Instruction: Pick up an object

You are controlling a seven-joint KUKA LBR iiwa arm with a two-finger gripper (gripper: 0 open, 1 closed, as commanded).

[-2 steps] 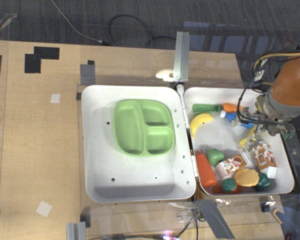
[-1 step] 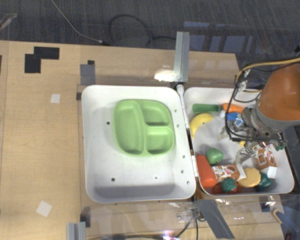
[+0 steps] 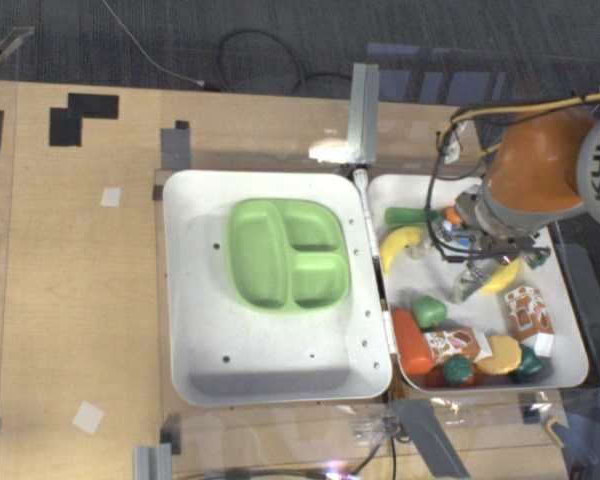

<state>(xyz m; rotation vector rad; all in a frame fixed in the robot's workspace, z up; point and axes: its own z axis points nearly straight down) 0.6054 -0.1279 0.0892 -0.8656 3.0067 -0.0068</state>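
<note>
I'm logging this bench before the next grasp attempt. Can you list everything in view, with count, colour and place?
White bins: 2, side by side; left bin, right bin.
Divided tray: 1, light green, middle of the left bin.
Bananas: 2, yellow, right bin; one near the left wall, one partly under the end effector.
Green items: 3, right bin; one at the top, one mid-bin, a darker one at the front.
Orange-red item: 1, front left of right bin.
Printed packets: 2, red and white, right bin; one at front, one at right.
Tan item: 1, front of right bin.
Arm: 1, grey with orange band, over the right bin.
End effector: 1, low in the right bin.
</note>
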